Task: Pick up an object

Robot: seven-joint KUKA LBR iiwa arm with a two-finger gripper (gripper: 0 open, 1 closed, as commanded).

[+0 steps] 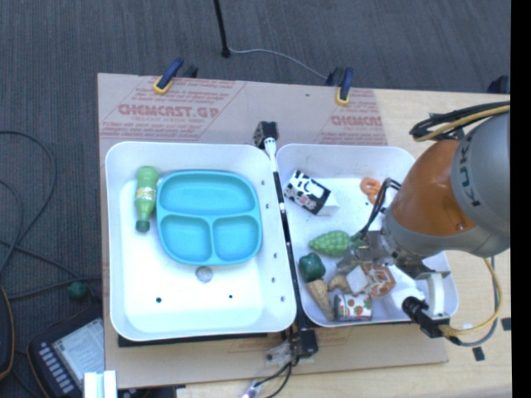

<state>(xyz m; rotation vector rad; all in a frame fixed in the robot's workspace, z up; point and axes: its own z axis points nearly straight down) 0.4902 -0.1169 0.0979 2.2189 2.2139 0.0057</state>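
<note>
Over the right bin (398, 154), the gripper (362, 259) is hanging low among the clutter, the grey arm (465, 193) with its orange band reaching in from the right; whether its jaws are wide, narrow or holding anything, I cannot tell, the wrist and the small items crowding that spot.

1 green bumpy fruit (331, 243) is lying just left of the jaws; 1 dark green pepper (311, 265) is sitting further left and slightly below them; 1 tan cone (320, 293) is lying below and left; 1 small printed carton (353, 307) is resting below the jaws, near the bin's front wall; 1 black-and-white box (309, 193) is lying above and left, well apart; 1 orange piece (370, 187) is showing above the jaws, beside the arm.

Well to the left of the jaws, the left bin (133, 305) is holding 1 blue divided tray (207, 218) and 1 green bottle (146, 197) lying just beside the tray's far edge.

2 clamps (170, 75) are gripping the board's rear edge.
</note>
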